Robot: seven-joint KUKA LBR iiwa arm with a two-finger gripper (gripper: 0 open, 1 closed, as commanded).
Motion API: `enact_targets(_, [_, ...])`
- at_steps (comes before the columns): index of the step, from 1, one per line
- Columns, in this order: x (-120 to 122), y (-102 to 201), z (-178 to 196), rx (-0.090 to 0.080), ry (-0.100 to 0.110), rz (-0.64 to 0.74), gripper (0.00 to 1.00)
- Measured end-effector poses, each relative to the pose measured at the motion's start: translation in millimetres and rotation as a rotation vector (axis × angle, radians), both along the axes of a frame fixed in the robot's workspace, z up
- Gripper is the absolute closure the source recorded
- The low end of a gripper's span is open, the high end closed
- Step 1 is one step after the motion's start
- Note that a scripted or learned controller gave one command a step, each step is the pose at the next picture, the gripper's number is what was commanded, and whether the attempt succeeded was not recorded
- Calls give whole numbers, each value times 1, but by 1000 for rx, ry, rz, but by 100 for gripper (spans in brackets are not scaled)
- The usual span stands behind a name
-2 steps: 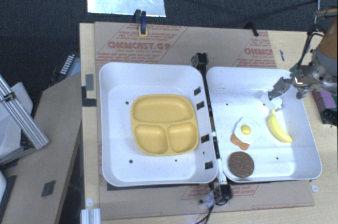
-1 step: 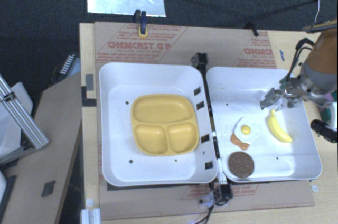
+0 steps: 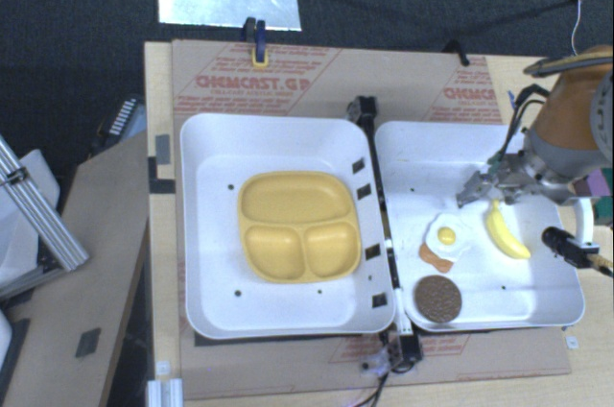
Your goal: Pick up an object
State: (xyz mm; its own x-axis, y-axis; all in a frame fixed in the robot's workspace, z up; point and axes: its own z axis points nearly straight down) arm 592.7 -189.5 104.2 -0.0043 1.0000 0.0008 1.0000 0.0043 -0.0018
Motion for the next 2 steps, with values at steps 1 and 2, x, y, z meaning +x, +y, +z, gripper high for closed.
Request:
enact_targets(1, [2,-1,14,-3,-7,0,100])
enact_targets(2, [11,2,75,-3,-10,1,100])
